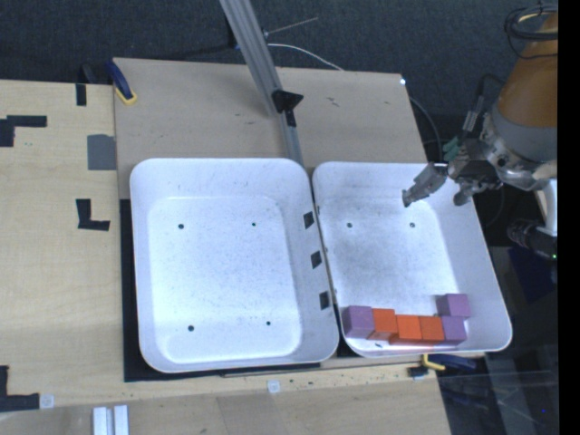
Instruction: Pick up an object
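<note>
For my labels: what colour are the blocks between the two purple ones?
Orange blocks, seen in the camera view, in the right bin.

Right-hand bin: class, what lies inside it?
Inside the right-hand bin, purple and orange blocks cluster against the near wall. Whatever sits beneath them is covered. The gripper hovers at the far rim.

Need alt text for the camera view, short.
The gripper hangs open over the right bin's far right edge with nothing between its fingers. Purple and orange blocks sit in a row along that bin's near wall. The left bin lies beside it.
</note>
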